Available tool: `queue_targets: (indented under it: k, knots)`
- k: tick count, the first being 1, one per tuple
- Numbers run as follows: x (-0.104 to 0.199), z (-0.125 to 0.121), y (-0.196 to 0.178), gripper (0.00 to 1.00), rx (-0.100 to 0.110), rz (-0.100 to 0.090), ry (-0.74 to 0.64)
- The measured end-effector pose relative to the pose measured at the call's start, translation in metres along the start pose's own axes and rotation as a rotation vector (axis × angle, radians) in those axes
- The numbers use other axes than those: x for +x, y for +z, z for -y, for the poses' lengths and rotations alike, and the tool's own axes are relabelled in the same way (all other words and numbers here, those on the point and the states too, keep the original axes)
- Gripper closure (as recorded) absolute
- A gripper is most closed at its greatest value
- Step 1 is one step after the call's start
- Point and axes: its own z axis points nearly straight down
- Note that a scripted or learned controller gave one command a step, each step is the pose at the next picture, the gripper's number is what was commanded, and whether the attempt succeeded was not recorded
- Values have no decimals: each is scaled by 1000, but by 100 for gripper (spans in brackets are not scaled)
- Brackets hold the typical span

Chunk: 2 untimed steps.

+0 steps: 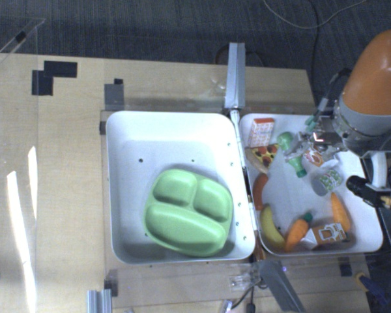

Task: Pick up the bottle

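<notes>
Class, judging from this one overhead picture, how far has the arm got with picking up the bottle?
Done: the arm has reached over the right bin. In hand: the gripper sits low above the clear bottle with a green cap, among toy foods; whether it grips is unclear. Left: a confirmed grasp and lifting the bottle out.

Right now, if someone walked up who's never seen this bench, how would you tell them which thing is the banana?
Look at the right-hand white bin, the one crowded with toy food, not the left-hand bin holding the green divided tray. Go to its near left corner: the banana lies there, just below a reddish sausage shape and beside an orange carrot. It is the only plain yellow, curved piece there.
</notes>
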Motion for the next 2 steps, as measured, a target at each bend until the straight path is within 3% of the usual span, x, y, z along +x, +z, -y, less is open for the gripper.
queue_targets:
  k: [1, 2]
  knots:
    - [-23, -1, -46, 0, -2, 1, 134]
    - [-34, -50, -63, 0, -3, 1, 187]
